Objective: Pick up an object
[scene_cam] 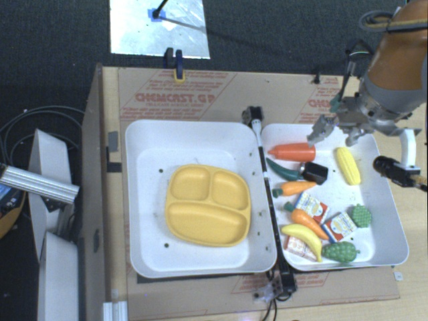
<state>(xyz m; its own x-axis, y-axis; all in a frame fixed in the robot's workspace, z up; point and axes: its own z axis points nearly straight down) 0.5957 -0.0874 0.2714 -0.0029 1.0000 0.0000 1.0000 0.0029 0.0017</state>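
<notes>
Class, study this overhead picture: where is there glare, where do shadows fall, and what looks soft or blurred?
In the camera view, glare washes out the shiny sheet on the dark floor; the white bins look bright and evenly lit, with a faint shadow beneath the yellow divided plate; the whole view is soft, and the gripper looks slightly blurred.

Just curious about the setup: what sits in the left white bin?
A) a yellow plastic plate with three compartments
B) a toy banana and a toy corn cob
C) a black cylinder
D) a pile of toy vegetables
A: the yellow three-compartment plastic plate lies alone in the left shallow white bin, while the toy foods lie in the right shallow white bin.
</notes>
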